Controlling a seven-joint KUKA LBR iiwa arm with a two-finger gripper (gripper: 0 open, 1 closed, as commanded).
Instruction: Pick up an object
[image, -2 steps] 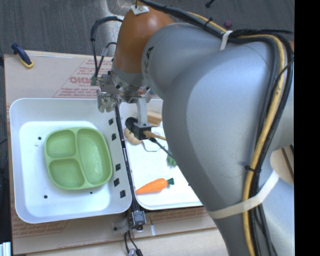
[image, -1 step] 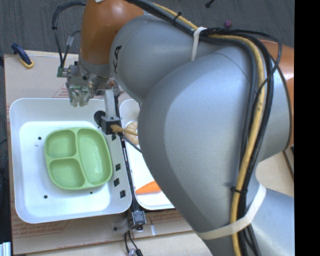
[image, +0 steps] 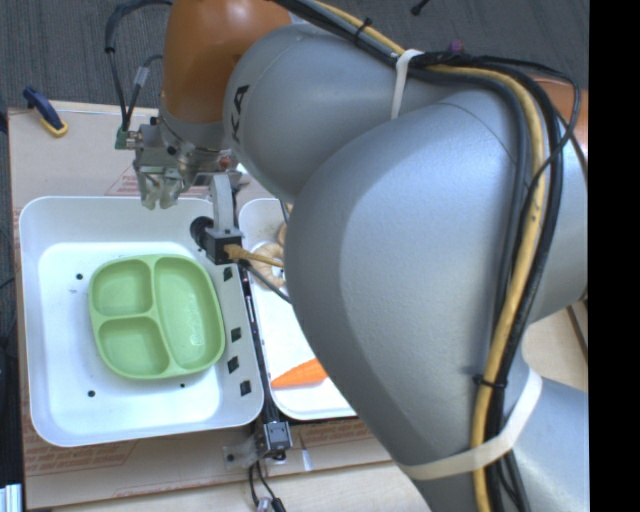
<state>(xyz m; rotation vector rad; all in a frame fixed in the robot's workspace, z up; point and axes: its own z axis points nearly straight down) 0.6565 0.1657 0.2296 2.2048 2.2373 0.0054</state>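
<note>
Arm bulk takes up most of what I see from the overhead camera: the grey arm (image: 430, 260) sweeps in from the right and covers much of the right bin (image: 300, 400). Its orange band sits at the top, and below that the tool (image: 160, 190) hangs over the far rim of the left bin (image: 40, 300). I see short metal fingers pointing down with a small gap between them, so I read them as slightly apart, and nothing is between them.

In the left bin a green divided plate (image: 155, 315) lies flat with three compartments, well below the tool and apart from it. In the right bin an orange carrot-shaped piece (image: 300, 375) peeks out beside the arm, and something pale with a stick-like part (image: 262, 256) lies near the divider (image: 245, 320) between the bins. A blue and yellow item (image: 45, 110) rests on the surface at the far left corner.

I judge the task as not yet done: nothing is lifted, and the descent and grasp remain.
</note>
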